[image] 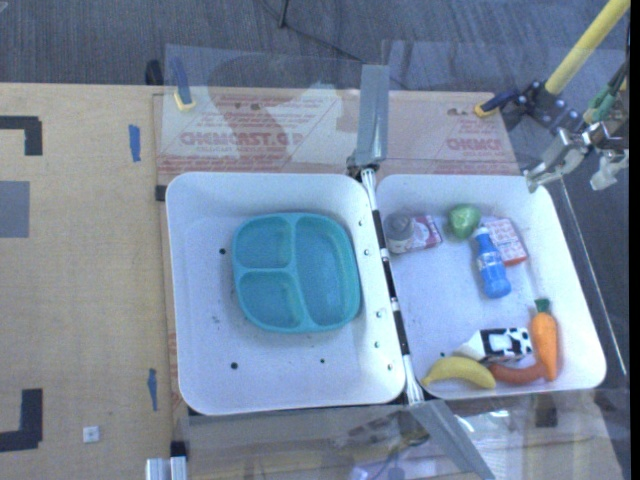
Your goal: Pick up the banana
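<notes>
The yellow banana lies flat in the near left corner of the right bin, curved, with its tip close to the bin's front wall. A small black-and-white box sits just behind it. A red pepper-like piece touches its right end.
An orange carrot lies by the right bin's right wall. Further back are a blue bottle, a red-and-white packet, a green ball and a grey can. The left bin holds a teal divided plate. A yellow pole with clamps stands at the back right.
</notes>
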Action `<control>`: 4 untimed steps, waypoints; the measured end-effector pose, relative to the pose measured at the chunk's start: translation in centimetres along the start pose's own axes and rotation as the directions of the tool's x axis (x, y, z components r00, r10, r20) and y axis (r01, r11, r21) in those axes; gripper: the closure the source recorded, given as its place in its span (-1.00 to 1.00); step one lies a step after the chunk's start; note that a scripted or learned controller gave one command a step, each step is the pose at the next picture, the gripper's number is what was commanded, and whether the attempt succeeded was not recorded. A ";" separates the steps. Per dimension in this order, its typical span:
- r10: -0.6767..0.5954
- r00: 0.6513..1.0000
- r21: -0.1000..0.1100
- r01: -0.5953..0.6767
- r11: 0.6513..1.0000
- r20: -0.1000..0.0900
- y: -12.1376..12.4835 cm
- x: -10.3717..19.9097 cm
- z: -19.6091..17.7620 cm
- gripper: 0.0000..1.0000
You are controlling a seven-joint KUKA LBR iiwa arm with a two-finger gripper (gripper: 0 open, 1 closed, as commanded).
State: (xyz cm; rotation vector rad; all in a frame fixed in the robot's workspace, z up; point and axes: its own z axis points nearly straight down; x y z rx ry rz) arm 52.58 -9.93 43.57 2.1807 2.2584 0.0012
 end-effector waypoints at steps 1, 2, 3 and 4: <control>0.100 0.995 0.002 -0.100 0.995 -0.001 0.6 6.6 14.4 -1.00; -0.014 1.000 0.003 0.014 1.000 -0.002 -4.3 10.6 22.7 -1.00; -0.195 0.981 0.002 0.195 0.981 -0.002 -4.1 4.8 25.1 -1.00; -0.302 0.953 -0.006 0.302 0.953 0.002 -4.5 -1.6 34.7 -1.00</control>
